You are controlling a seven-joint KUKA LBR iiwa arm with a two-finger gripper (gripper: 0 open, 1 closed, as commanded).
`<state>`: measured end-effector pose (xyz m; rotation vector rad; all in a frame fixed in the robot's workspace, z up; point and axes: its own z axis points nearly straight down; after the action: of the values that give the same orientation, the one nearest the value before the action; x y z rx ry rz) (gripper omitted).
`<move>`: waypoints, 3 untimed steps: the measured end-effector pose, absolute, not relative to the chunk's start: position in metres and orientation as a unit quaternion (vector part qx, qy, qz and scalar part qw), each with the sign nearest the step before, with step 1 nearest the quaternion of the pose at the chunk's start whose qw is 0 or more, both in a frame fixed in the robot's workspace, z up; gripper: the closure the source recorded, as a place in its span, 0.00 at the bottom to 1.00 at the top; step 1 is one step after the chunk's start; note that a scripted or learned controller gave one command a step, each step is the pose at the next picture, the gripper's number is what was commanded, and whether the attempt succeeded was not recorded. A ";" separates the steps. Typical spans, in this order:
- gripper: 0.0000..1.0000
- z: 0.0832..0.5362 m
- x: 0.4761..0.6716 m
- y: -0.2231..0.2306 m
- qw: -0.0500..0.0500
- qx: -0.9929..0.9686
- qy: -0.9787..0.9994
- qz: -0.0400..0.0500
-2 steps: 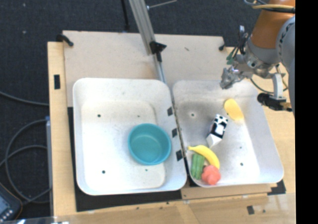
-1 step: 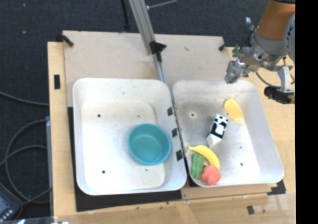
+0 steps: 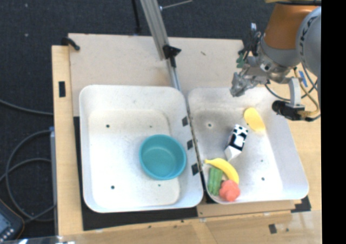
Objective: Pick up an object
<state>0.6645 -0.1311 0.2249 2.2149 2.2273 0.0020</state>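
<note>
Item: end effector (image 3: 238, 87) – hangs over the back-left corner of the right bin (image 3: 281, 183), above the bin floor, apart from every object. Nothing seen betw. its tips; open/closed state: cannot tell at this res.

Candidates, all in right bin:
- yellow lemon-shaped piece (image 3: 254, 119) – nearest the end effector, lying alone toward the back-right. Prob. light, hard plastic, smooth & rounded; likely to slip, so grip across the narrow waist.
- black-and-white carton (image 3: 236, 141) – mid-bin, tilted, w/ cow-patch print. Prob. light, flat-sided, stiff; flat faces look like the easiest hold. Stands clear of neighbours.
- banana (image 3: 224, 168), green piece (image 3: 215, 180), red-orange round piece (image 3: 230, 190) – bunched at the front-left corner, touching each other & close to the wall. Prob. light toy food; crowding and the wall leave little room for approach.

Other: teal bowl (image 3: 162, 156) – upright in left bin (image 3: 97, 107), front-right area; thin rim is the only hold.

Surface: both bins white, shallow, scuffed grey; sit side by side on a pale wood table (image 3: 108, 53). Slanted metal rail (image 3: 154, 15) crosses the back. Floor (image 3: 32, 10) around is dark carpet, w/ cables at left
</note>
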 end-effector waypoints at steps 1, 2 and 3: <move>1.00 0.221 0.630 -0.088 0.000 0.705 0.709 0.000; 1.00 0.235 0.605 -0.050 0.000 0.705 0.709 0.001; 1.00 0.228 0.576 -0.001 -0.001 0.705 0.709 0.000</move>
<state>0.5761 -0.0007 0.2280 2.2162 2.2285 0.0008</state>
